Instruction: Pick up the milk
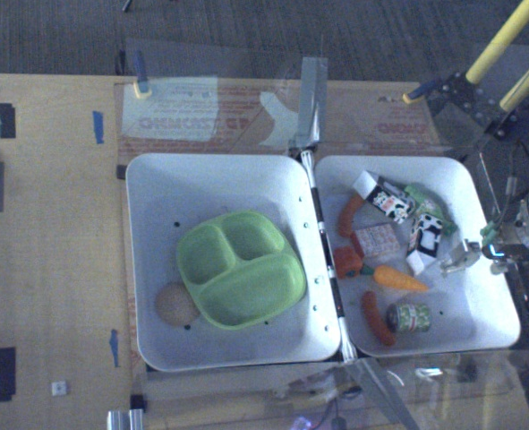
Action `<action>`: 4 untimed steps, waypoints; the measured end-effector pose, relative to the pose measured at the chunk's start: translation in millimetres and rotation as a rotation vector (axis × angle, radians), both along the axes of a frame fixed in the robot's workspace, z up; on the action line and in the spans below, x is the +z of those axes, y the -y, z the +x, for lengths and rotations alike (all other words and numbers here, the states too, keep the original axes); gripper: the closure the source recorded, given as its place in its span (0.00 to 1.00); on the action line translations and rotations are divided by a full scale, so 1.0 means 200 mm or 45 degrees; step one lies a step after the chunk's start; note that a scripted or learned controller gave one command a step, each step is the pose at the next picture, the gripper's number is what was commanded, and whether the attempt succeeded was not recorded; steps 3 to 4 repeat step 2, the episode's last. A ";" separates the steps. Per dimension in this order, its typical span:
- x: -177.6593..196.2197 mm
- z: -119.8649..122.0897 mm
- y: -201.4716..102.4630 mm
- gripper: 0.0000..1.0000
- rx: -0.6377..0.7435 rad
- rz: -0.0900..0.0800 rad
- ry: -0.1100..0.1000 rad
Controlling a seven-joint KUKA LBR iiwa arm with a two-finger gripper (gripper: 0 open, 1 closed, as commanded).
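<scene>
Two white cartons with black cow patches lie in the right bin (501, 325). One milk carton (386, 201) lies flat near the bin's back, beside a green wrapper (422, 196). The other milk carton (425, 238) lies a little nearer the middle right. My gripper (464, 258) comes in low over the bin's right wall, just right of and slightly in front of that second carton. It is small and partly blurred, and I see nothing held in it.
The right bin also holds two red sausages (349, 215) (376, 317), a pink box (377, 240), a red block (346, 260), a carrot (400, 279) and a green can (410, 317). The left bin (148, 186) holds a green divided plate (240, 268) and a tan ball (175, 304).
</scene>
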State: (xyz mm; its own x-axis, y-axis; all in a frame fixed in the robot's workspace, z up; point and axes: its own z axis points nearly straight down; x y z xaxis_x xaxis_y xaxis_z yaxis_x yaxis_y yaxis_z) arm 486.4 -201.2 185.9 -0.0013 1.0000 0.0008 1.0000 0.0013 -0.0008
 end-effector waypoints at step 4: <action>-0.34 0.33 -0.15 1.00 0.067 -0.002 0.006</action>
